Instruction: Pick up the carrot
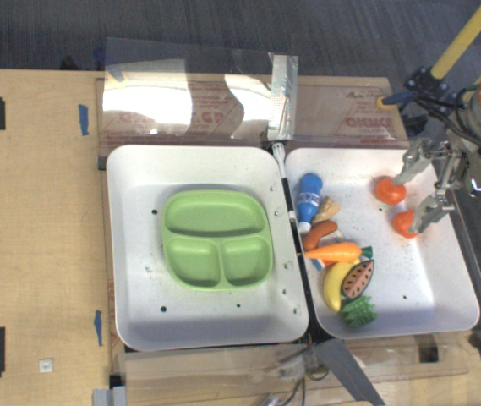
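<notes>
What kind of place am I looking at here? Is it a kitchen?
Probably a robot test bench, not a kitchen. Two white bins sit on a taped-up wooden board, the food, like the carrot, looks like plastic toys, and a gripper hangs over the right bin.

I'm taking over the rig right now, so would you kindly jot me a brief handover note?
Gripper: open, holding nothing, above the right bin's far right part, next to two orange-red balls.
Carrot: lying in the right bin's left side, among a hot dog, banana and blue bottle.
Done: nothing grasped.
Left: move left to the carrot, descend, grip, lift.
</notes>
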`<state>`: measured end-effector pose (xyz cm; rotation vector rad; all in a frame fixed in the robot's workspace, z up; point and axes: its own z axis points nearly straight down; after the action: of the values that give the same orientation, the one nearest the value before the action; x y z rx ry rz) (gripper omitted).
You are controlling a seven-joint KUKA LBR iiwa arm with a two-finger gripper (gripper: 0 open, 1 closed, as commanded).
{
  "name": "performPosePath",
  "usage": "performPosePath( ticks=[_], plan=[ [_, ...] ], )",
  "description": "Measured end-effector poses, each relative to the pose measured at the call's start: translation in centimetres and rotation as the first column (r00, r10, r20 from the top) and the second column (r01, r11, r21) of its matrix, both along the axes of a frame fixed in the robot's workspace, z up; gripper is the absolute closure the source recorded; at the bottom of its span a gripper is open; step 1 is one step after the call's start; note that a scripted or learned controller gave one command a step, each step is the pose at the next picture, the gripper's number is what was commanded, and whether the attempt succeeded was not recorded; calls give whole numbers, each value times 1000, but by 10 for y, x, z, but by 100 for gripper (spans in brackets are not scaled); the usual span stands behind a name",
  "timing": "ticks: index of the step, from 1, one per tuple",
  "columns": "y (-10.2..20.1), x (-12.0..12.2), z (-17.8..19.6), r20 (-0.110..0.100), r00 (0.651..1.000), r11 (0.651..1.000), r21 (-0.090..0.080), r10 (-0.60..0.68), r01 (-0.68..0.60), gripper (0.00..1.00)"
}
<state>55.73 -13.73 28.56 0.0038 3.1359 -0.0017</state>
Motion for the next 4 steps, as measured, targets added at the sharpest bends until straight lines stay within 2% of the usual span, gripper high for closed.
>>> performPosePath(
  ticks=[1,2,3,4],
  plan=[
    [38,-1,-147,-16,1000,1000,5,-25,25,0],
    [41,-2,-189,2,998,998,0,70,-70,0],
    [43,-11,-195,8,1000,1000,2,-10,10,0],
    [12,72,-197,5,996,996,1,-86,86,0]
  ],
)
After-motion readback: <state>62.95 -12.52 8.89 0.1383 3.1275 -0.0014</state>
